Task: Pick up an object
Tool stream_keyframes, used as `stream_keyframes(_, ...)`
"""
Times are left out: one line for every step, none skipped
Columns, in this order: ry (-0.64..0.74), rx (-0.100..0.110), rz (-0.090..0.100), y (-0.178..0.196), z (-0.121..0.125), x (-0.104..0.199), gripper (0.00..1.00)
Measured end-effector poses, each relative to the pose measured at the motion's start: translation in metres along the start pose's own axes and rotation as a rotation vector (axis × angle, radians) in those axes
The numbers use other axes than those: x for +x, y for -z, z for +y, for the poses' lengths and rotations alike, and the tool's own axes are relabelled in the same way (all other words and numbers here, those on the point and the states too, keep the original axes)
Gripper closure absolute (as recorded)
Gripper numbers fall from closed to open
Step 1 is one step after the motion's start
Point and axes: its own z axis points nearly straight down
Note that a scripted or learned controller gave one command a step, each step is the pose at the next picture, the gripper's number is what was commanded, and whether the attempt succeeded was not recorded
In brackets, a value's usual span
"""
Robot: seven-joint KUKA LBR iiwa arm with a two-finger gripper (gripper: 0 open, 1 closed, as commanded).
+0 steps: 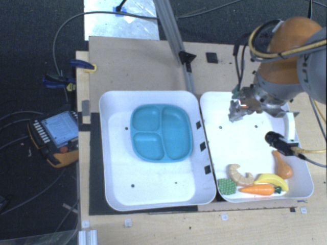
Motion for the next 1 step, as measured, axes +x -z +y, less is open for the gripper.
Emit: stream_keyframes(-0.002,0.001,0.0,0.009,0.007,0.0521,1.0)
